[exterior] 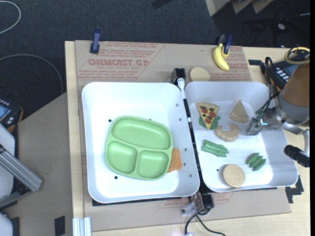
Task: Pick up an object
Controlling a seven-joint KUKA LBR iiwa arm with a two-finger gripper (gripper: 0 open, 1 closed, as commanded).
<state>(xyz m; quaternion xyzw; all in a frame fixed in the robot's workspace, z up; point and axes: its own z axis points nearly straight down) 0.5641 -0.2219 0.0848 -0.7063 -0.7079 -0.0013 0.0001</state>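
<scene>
Several light, stiff toy foods lie in the right bin (pixel 275 178); I'd pinch the croissant (pixel 228 132) across its middle; jaws' state unclear

Your arm (pixel 295 95) is reaching in from the right edge, its orange band showing above the grey wrist. The wrist is angling down and to the left, carrying the gripper (pixel 255 125) low at its tip. The metal fingers are pointing leftward, but they are showing too small and blurred to tell how they are standing.
</scene>
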